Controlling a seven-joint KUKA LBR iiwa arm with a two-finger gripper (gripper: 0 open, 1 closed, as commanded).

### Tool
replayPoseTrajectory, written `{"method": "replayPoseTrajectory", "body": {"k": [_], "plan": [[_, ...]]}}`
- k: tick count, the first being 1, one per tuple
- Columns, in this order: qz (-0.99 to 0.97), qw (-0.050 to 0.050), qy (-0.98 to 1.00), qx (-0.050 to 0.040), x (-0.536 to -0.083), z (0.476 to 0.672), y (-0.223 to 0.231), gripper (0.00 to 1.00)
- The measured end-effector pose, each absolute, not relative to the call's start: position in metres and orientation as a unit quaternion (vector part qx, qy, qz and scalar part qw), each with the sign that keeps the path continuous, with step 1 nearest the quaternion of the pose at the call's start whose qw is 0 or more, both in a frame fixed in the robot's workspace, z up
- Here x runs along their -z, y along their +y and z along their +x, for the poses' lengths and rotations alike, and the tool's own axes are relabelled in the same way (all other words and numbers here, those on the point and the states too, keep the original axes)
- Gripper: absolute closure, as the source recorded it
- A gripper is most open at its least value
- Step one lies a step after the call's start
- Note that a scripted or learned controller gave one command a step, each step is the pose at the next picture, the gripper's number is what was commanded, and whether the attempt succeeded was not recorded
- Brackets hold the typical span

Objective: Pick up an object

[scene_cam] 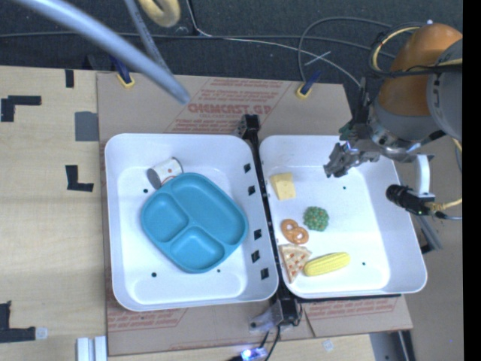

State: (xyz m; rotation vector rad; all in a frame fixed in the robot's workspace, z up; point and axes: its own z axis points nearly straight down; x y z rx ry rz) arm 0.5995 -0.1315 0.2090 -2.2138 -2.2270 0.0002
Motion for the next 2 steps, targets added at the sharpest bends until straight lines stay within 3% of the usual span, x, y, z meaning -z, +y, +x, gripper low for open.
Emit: {"method": "replayPoseTrajectory", "body": {"k": [2], "plan": [[-0.705, 0.001, -0.709, -0.0007, -0.208, 0.617, -0.035, 1.00]]}}
